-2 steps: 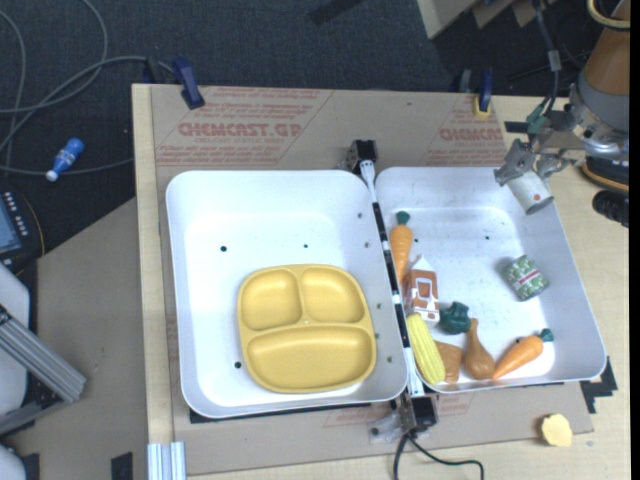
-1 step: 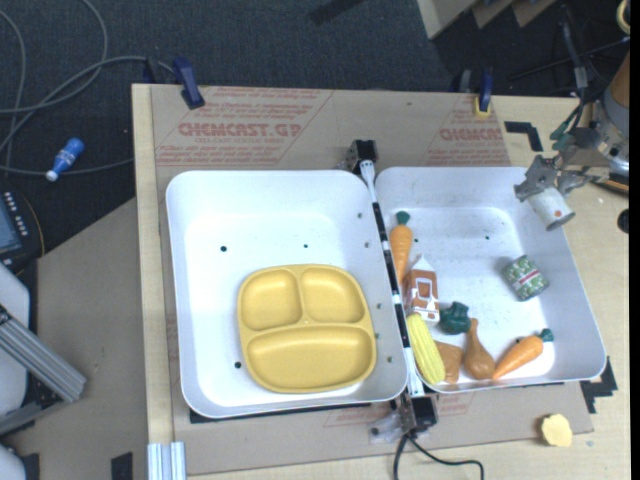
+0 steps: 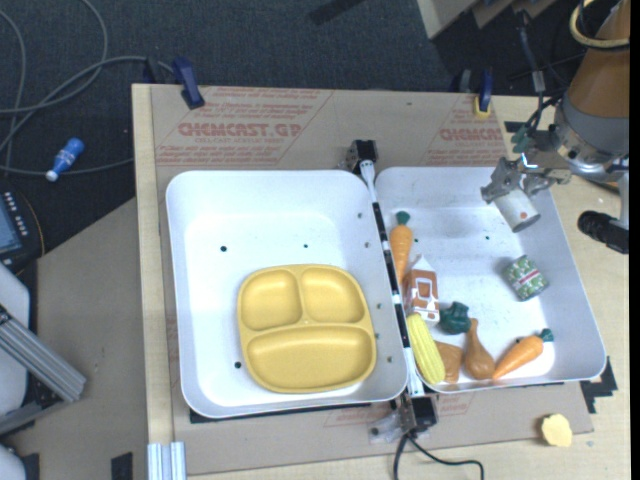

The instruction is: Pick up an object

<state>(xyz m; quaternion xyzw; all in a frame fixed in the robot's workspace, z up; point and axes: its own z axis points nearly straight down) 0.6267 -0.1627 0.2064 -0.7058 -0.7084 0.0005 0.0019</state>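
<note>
The gripper (image 3: 515,196) is seen over the upper right corner of the right bin (image 3: 450,193), below the arm's orange band (image 3: 605,88). How far it is parted cannot be told from this slant, and nothing can be made out in its hold. The objects are spread lower in the same bin: a carrot (image 3: 400,243) by the dividing edge, a small box (image 3: 421,294), a corn cob (image 3: 426,350), a dark green piece (image 3: 456,317), a drumstick (image 3: 478,351), a second carrot (image 3: 522,353) and a green patterned item (image 3: 525,277), well apart from the gripper. A yellow divided plate (image 3: 304,326) lies in the left bin (image 3: 200,268)
</note>
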